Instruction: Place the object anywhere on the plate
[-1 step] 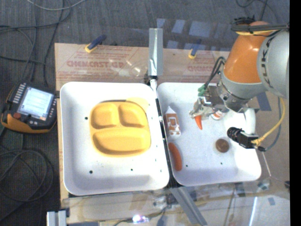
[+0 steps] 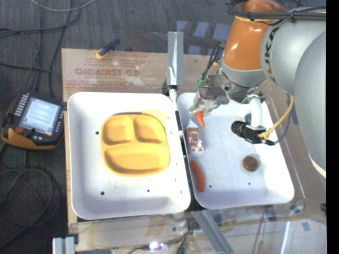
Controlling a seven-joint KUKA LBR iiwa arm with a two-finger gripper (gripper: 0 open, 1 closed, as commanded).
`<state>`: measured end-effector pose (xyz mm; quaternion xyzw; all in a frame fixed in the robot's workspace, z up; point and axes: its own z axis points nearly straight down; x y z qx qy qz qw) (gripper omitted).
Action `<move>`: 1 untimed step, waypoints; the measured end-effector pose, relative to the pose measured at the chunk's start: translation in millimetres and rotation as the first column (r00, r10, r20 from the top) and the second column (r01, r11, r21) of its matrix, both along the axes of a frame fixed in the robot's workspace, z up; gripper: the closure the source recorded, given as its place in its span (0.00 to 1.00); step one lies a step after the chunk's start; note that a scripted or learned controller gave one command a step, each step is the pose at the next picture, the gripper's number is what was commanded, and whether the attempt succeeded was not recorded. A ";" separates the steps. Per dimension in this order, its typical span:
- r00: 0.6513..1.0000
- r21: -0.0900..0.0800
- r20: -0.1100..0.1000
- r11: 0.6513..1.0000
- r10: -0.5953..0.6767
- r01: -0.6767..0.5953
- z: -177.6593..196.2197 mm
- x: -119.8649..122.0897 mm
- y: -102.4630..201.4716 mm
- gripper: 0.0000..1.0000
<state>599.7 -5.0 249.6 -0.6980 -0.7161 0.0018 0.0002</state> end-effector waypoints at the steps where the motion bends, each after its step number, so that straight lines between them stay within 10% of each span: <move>1: 0.994 0.001 -0.002 0.994 0.108 -0.108 -44.2 1.2 81.6 1.00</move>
